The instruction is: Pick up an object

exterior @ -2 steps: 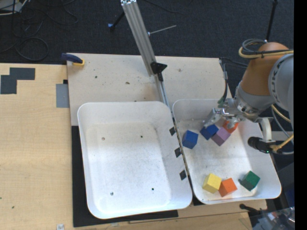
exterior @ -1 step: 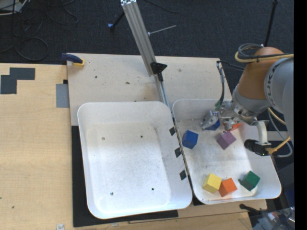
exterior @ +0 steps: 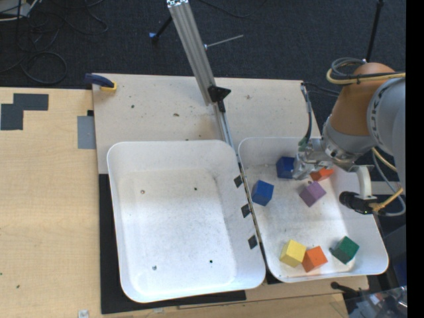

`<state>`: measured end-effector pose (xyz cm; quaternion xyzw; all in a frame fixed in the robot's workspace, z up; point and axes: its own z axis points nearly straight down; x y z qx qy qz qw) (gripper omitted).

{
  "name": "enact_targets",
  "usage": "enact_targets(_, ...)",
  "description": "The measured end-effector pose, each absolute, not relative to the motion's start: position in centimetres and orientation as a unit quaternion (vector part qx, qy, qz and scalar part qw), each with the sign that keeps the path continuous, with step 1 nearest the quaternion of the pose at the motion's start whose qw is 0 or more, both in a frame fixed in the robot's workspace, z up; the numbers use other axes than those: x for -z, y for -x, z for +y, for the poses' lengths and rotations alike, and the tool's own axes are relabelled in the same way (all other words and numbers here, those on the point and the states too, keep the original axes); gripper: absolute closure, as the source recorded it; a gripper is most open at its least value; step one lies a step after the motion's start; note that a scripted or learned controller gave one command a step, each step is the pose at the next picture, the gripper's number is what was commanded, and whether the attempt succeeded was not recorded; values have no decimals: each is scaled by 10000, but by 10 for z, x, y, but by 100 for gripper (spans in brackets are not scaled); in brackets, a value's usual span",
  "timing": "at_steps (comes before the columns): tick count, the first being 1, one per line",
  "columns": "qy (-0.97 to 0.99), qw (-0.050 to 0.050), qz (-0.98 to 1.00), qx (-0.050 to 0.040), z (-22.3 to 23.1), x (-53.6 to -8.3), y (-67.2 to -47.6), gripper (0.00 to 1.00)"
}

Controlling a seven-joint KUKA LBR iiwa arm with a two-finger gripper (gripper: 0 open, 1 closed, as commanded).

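Seven blocks [exterior: 262, 193] lie in the right bin [exterior: 371, 260], beside the left bin [exterior: 172, 217]

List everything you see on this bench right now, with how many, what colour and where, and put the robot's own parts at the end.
Bins: 2, white, side by side; left bin, right bin.
Blue cubes: 2, right bin; one near its left wall, one by the gripper.
Purple cube: 1, right bin, middle.
Small orange block: 1, right bin, beside the gripper.
Yellow cube: 1, right bin, near edge.
Orange cube: 1, next to the yellow one.
Green cube: 1, right bin, near right corner.
Gripper: 1, grey, low over the right bin.
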<state>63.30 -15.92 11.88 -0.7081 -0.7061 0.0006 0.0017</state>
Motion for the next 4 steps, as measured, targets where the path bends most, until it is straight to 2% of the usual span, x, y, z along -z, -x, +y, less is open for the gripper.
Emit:
enact_targets(2, 7072, -12, -7070, 8, -164, -207, -642, 100)
enact_targets(3, 7058, 24, -7084, -5, -117, -201, -642, 100)
enact_targets(4, 7054, 25, -7088, -1, -57, -210, -631, 100)
